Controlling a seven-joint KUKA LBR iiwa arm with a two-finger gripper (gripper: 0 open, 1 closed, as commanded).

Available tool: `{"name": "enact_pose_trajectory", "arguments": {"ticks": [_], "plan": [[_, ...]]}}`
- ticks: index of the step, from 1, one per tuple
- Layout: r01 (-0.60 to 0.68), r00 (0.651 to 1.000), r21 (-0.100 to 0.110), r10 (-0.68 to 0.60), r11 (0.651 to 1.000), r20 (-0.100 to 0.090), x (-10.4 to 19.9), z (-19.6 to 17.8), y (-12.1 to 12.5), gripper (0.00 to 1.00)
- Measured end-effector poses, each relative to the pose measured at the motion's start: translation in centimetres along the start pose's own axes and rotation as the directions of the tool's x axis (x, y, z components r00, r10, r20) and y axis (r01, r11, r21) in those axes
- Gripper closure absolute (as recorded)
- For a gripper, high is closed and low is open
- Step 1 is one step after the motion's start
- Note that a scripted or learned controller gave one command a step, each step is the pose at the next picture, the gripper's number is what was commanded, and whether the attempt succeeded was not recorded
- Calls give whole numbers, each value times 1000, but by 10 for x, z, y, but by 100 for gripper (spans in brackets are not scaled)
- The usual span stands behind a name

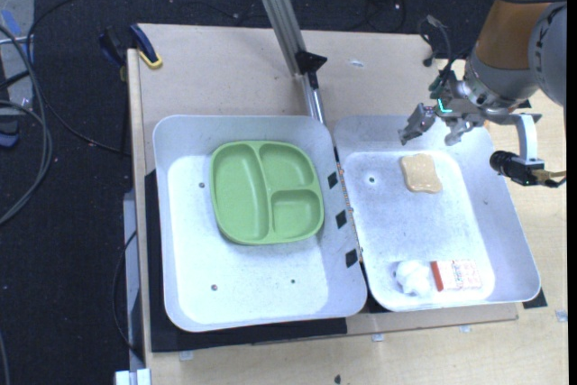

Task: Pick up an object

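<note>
Gripper (439, 127) hovers over the right bin's (505, 221) far edge, 2 fingers spread apart, nothing between; tan slice (421, 173) lies just below.

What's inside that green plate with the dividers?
Nothing shows in the green plate: all three of its compartments look bare. It sits alone in the left bin. Whatever lies beneath the plate is covered and cannot be seen.

Even, fairly bright overhead light washed out the two shallow white plastic bins (180, 284); shadows were faint, and detail looked soft and grainy.
</note>
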State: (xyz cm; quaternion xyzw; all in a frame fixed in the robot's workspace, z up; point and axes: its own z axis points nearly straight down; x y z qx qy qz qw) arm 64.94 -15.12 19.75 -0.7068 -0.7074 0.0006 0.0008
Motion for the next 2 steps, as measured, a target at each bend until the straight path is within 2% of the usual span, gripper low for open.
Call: {"name": "enact_pose_trajectory", "arguments": {"ticks": [1, 2], "plan": [[0, 1000, -3, 0, 1000, 0, 0, -1, 1, 0], [1, 1000, 0, -1, 1000, 1, -3, 44, 7, 0]]}}
